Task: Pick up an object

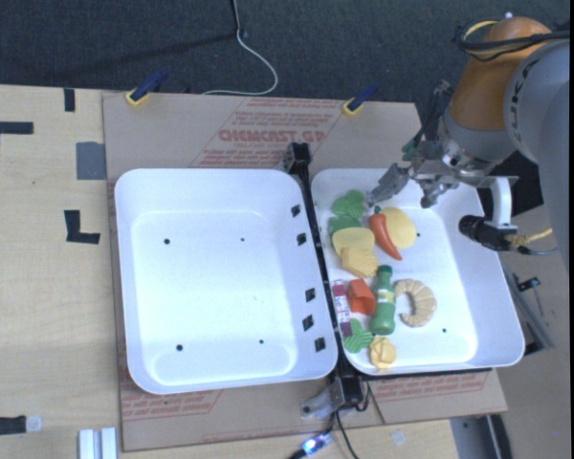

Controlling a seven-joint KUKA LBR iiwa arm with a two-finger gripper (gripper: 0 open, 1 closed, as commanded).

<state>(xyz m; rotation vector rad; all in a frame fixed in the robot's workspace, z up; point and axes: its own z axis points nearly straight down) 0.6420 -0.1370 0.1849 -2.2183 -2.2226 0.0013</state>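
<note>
My gripper [405,187] hangs spread and empty over the right-hand white plastic bin [478,299]. I'd descend straight onto the red toy chilli pepper [385,236] just below, keeping off its yellow neighbours.

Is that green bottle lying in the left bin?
No, the green bottle lies in the right bin among the other toy foods.

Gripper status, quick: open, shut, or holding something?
Gripper: open, nothing between its fingers, above the far end of the right bin near the green toy.
</note>
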